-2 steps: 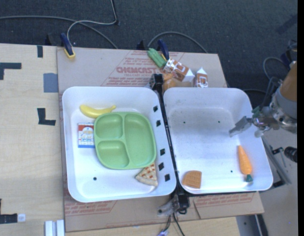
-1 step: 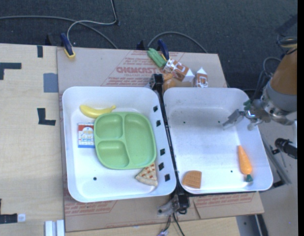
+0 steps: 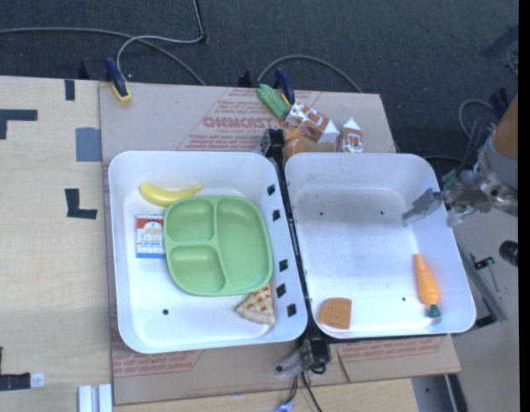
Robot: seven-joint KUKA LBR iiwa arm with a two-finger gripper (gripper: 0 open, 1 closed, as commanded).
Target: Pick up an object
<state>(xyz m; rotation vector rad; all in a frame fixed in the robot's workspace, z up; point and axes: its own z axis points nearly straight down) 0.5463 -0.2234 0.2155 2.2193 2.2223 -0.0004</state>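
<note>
While the arm waits at the right rim, these lines fix the layout:

Gripper place: the gripper [image 3: 430,202] hangs over the right edge of the right bin [image 3: 359,166], up toward its far right corner, above bare floor.

Gripper state: fingers look spread and nothing sits between them; one grey finger [image 3: 417,206] points inward across the rim.

Nearest thing: the carrot [image 3: 426,281], lying on the right bin's floor beside the right wall, toward the near right corner.

Direction from gripper: along the right wall toward the near edge, hardly any sideways shift; this is the relation the next move turns on.

Carrot's long axis: roughly parallel to the right wall, orange body toward the far edge, green tip toward the near edge.

Grip judgement: closing across the short width, wall side to inner side, looks best; the wall close by may crowd one finger.

Second choice: the cracker [image 3: 335,312], flat near the near left corner of the same bin, farther off.

Left bin [image 3: 128,230]: holds a green plate [image 3: 219,245], banana [image 3: 168,193], small card [image 3: 149,236] and waffle wedge [image 3: 258,305], all well apart from the gripper.
</note>
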